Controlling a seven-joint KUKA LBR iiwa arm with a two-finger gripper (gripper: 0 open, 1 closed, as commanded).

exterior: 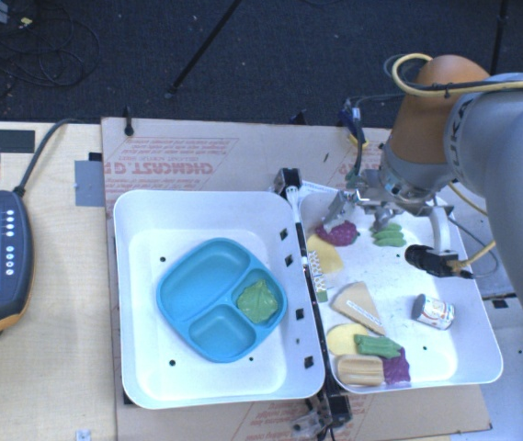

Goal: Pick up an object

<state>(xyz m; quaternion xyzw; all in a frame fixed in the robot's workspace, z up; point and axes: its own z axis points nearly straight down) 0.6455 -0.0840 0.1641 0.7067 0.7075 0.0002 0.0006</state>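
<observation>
While the arm (468,145) reached in from the right over the far end of the right bin (482,356), the camera view gave no sign that the pick had been made: nothing was lifted clear of the bin floor, so the grasp and the raise both seemed left to do. The gripper (364,205) hung low near the bin's far-left corner, and I could not tell whether it was spread or closed, since dark linkage and shadow ran together there. A purple item (342,234) lay just beside and below it, seemingly the likeliest target, with a green item (390,237) close on the other side. Whether either touched the gripper could not be made out. Farther toward the near end lay a yellow wedge (360,306), a small can (435,312) and a cluster of toy foods (371,356). In the left bin (151,219) sat a blue divided tray (208,292) holding a green piece (258,299).
</observation>
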